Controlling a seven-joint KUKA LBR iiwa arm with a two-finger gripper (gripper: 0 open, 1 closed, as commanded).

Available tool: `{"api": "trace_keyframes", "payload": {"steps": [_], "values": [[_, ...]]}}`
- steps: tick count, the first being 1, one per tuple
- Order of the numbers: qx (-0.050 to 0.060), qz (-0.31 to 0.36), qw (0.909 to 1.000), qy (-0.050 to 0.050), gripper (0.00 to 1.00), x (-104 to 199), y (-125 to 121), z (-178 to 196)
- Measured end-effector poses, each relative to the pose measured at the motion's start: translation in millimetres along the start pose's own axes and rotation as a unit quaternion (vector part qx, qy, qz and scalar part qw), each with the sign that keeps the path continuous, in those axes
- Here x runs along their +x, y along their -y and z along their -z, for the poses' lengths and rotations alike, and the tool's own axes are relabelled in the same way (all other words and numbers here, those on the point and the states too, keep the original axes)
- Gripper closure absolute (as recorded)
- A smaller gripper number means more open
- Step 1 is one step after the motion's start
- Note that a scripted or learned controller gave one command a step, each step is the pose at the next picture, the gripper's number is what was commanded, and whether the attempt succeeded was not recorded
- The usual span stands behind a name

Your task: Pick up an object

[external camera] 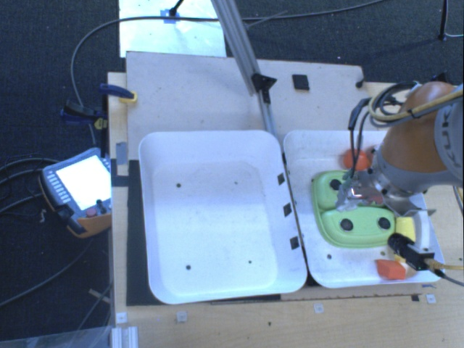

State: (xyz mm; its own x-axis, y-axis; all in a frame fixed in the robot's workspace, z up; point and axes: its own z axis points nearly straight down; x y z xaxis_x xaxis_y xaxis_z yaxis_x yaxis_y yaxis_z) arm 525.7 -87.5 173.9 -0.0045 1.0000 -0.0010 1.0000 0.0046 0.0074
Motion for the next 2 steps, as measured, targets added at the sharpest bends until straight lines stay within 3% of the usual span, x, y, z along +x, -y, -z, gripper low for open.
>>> {"api": "trace_keyframes", "payload": {"steps": [1, 2], "values": [[0.0, 0.0, 1.0, 0.0, 1.0, -1.7, -9.5, 61.0], [0.001, 0.0, 1.0, 0.0, 1.0, -1.9, -11.1, 91.6]]}}
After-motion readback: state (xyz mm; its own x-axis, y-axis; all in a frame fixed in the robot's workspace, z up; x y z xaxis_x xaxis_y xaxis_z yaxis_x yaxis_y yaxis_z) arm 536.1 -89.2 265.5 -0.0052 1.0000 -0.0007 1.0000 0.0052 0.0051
